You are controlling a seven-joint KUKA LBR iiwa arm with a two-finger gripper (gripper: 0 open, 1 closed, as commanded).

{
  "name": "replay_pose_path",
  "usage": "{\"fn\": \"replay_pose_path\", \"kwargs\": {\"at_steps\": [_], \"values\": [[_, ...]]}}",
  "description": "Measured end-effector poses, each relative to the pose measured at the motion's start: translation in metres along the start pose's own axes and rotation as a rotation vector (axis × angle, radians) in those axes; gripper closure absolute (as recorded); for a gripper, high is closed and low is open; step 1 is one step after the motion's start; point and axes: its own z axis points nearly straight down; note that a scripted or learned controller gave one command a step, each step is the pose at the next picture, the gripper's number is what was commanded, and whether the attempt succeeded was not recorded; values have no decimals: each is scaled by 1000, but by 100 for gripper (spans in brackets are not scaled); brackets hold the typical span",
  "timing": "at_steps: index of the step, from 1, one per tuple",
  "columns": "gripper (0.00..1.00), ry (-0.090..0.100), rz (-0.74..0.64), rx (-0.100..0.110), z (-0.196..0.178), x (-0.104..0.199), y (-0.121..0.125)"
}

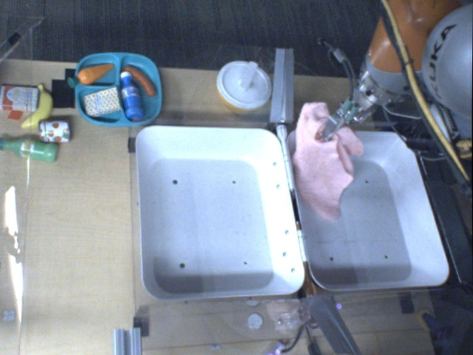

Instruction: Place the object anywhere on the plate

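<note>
**Pink cloth lifted at the far-left corner of the right bin**

The gripper (334,124) sits over the far-left corner of the right bin (399,265), with its jaws clamped on the upper part of a pink cloth (319,170). The cloth is pinched near its top and hangs down from there in a loose, crumpled drape, its lower end trailing over the left side of the bin floor close to the wall that divides the two bins. The cloth's left edge runs along that dividing wall. The arm (414,21), grey with its orange band, comes in from the bench's far-right corner.

The left bin (211,272) sits just beside the right one, their walls touching along the middle of the bench (66,257).

Along the far edge of the bench, behind the left bin, stands a white lidded cup (244,85). Toward the far-left corner lies a blue divided plate (150,80) holding toy foods, among them an orange carrot (97,72) and a small blue bottle (131,96). At the left edge, just beside the plate, lie a yellow banana (41,106), a small can (54,131) and a green bottle (29,149) on its side. The plate is well apart from the cloth.
</note>
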Motion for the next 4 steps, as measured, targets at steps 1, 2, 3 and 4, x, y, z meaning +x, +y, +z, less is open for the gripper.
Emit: {"fn": "replay_pose_path", "kwargs": {"at_steps": [1, 2, 3, 4], "values": [[100, 2, -405, 0, -9, 53, 15], [100, 3, -804, -1, 3, 103, 34], [100, 3, -919, -1, -8, 155, 42], [100, 4, -924, 0, -2, 205, 54]]}}
